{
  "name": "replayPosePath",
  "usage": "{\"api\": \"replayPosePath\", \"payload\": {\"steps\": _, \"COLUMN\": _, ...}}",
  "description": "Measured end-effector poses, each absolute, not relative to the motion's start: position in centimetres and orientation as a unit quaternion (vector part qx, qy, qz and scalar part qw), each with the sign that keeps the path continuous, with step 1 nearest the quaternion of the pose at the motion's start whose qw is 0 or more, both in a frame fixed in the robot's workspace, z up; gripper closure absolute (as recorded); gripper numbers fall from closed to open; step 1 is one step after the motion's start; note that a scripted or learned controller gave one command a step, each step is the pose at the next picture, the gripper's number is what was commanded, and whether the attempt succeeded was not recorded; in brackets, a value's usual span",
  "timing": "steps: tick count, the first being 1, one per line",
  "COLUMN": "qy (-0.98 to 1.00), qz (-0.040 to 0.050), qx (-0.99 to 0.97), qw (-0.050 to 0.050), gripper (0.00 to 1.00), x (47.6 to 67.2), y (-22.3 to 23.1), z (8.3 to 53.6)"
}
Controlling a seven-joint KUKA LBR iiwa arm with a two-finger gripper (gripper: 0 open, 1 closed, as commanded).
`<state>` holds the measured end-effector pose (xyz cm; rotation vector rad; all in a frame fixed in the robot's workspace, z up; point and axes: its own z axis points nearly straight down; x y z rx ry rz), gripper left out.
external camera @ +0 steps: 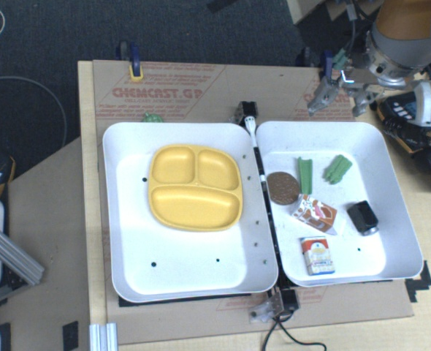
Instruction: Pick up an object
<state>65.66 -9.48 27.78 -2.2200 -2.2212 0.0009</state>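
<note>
The bench (201, 86) fills the middle of the frame, its top a brown board printed with red lettering near the upper edge. Two shallow white bins sit side by side directly on it, touching along their inner rims: the left bin (128, 240) at centre-left and the right bin (398, 218) at centre-right. A blue and yellow clamp (134, 61) grips the board's upper left edge.

even, bright overhead lighting; white bins (128, 254) glare slightly at centre frame. shadows are soft and short. focus mildly soft overall; dark floor at upper left underexposed.
</note>
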Motion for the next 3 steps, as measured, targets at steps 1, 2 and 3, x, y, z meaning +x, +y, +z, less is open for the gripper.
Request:
{"api": "replayPosePath", "payload": {"steps": 1, "qy": -0.706, "qz": 0.0051, "qx": -0.708, "qw": 0.008, "gripper": 0.0, "x": 58.6, "y": -9.2, "z": 9.5}}
{"api": "replayPosePath", "payload": {"steps": 2, "qy": -0.706, "qz": -0.0007, "qx": -0.708, "qw": -0.001, "gripper": 1.0, "x": 59.3, "y": -9.3, "z": 11.5}}
{"api": "replayPosePath", "payload": {"steps": 3, "qy": -0.71, "qz": -0.0034, "qx": -0.704, "qw": -0.002, "gripper": 1.0, "x": 59.2, "y": -1.0, "z": 19.0}}
